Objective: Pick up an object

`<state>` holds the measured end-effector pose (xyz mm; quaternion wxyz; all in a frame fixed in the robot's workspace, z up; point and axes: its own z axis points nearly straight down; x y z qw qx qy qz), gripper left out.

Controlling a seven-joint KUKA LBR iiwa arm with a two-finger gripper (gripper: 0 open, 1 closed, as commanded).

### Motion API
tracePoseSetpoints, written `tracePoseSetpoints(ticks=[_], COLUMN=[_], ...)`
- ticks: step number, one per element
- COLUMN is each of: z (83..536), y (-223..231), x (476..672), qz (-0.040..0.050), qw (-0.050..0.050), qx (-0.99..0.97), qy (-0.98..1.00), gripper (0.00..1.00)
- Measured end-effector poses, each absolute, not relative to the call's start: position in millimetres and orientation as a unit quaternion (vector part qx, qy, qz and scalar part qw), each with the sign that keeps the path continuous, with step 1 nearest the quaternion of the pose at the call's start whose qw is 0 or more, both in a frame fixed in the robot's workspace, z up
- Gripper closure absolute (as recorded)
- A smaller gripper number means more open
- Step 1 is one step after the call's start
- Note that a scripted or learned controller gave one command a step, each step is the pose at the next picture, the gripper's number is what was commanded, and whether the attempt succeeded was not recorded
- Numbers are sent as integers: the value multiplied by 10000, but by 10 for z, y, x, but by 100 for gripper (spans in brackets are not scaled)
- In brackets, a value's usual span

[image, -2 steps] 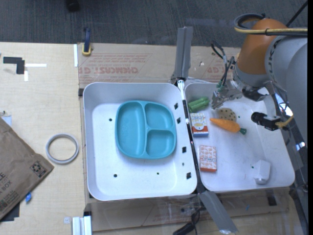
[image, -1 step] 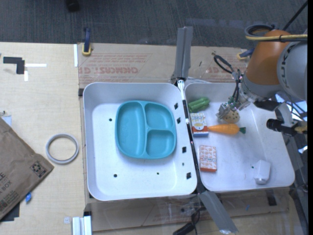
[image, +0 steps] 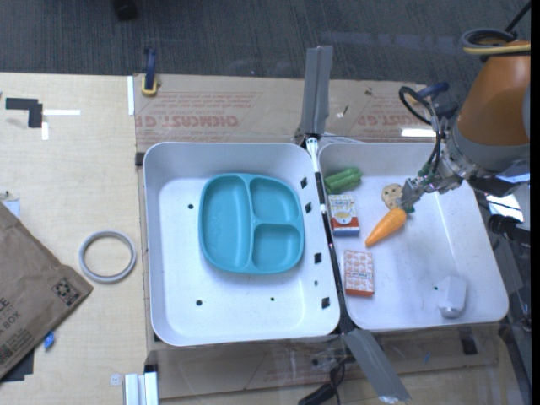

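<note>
The right bin (image: 439,247) holds a toy carrot (image: 386,226) lying at a slant, with its green top toward the upper right. My gripper (image: 419,187) hangs right at that green top, at the end of the grey arm with the orange band (image: 496,91). A round cookie (image: 391,195) lies just left of the gripper. Further left are a green vegetable (image: 342,178), a small red and white carton (image: 342,214) and an orange packet (image: 359,272). A white object (image: 453,295) lies near the bin's front right corner.
The left bin (image: 153,226) holds a teal divided plate (image: 251,223). A divider (image: 321,226) separates the two bins. On the bench to the left lie a tape ring (image: 107,255) and a cardboard box (image: 25,302). Cables (image: 422,99) hang beside the arm.
</note>
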<state>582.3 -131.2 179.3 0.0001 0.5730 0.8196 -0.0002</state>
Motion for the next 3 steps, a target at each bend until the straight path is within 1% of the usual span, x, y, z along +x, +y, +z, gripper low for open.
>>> tracePoseSetpoints(ticks=[1,2,3], z=[1790,1081,1075], y=[-1313,-1240,-1435], x=[5821,5607,5836], qz=[-3,51,89], qw=[0,194,134], qx=[5731,5191,6274], qy=[8195,8545,7786], gripper=[0,0,0])
